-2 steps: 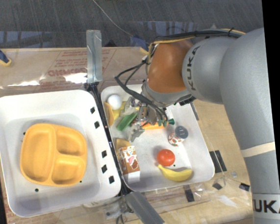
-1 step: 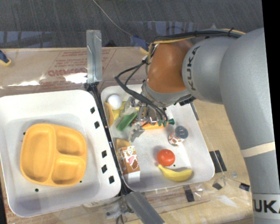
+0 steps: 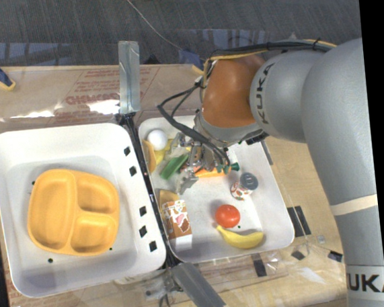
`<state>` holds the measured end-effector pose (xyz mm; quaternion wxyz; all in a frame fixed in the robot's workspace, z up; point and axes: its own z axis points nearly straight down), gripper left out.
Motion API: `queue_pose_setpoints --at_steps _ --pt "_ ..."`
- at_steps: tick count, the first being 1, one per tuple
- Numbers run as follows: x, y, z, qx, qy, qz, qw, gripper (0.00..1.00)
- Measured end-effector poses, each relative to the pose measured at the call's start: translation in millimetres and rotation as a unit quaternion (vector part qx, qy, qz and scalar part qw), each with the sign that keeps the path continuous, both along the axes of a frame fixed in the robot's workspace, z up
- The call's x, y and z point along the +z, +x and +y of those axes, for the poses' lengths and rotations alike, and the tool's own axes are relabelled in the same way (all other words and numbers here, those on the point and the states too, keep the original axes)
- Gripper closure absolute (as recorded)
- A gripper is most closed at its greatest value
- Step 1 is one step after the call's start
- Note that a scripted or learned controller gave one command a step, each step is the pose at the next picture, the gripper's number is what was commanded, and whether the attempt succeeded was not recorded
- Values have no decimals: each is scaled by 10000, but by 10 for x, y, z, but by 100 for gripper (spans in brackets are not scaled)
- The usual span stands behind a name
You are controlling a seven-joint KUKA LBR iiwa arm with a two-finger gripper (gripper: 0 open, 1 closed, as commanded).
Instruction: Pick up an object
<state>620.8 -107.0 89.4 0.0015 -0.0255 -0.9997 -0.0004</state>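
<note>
Camera view, looking down on the table (image 3: 301, 166) at a slant.

- Left bin (image 3: 17, 159): holds a yellow divided tray (image 3: 72, 211), lying flat near the middle.
- Right bin (image 3: 275, 209): holds the loose things. White ball (image 3: 157, 139) at the far left corner; green piece (image 3: 173, 166) just beside it, with a yellow piece under its far end; orange strip (image 3: 207, 175) beneath the wrist; printed carton (image 3: 175, 218) along the left wall; red tomato (image 3: 228, 215) near the middle; banana (image 3: 242, 238) just in front of the tomato; small round patterned thing (image 3: 239, 191) and a grey disc (image 3: 249, 180) to the right.
- Arm (image 3: 321, 96): reaches in from the right, orange band over the far part of the right bin.
- Hand (image 3: 194, 166): down among the green piece and orange strip; its state cannot be told, since wrist and cabling crowd it. Nothing is visibly held.

Step in hand, as judged: closing on one item in the far cluster, most likely the green piece. To do it well, centre on that single piece, keep clear of the ball and the bin wall, and lift straight up before travelling. Risk: catching two neighbours at once, or a slip from a rounded surface.
</note>
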Motion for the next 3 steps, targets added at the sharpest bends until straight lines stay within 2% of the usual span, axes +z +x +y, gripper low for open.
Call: queue_pose_setpoints --at_steps 3 --pt "-1 0 0 0 0 1 10000 0"
